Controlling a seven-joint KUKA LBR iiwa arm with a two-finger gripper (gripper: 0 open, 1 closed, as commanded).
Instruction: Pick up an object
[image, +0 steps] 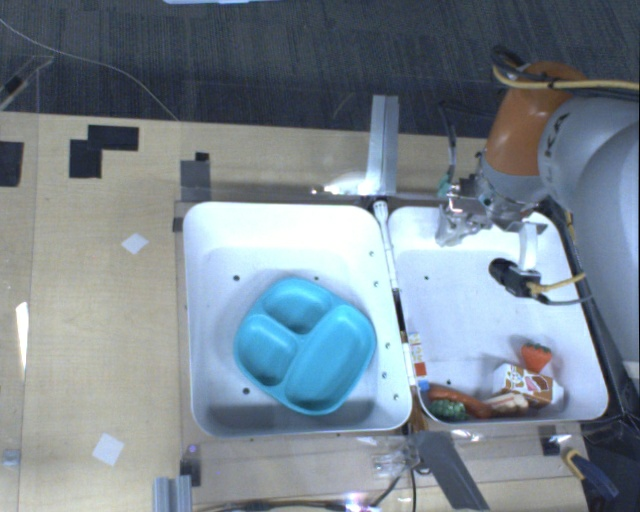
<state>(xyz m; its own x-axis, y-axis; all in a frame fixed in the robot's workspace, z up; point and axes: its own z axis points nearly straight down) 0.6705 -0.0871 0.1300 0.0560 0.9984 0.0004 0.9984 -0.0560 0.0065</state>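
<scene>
Gripper position: far corner of right bin (560, 400).

Gripper (455, 228) hangs over the bin's far-left corner; its grip state cannot be determined. Strawberry (537, 356), carton (528, 385) and vegetable pieces (455, 404) lie along its near wall.

Bench (90, 330): pale wood, black square markings (100, 148) at upper left | Two white bins side by side, left bin (205, 300), right bin (450, 320) | Metal post (384, 145) stood behind their shared edge
</scene>
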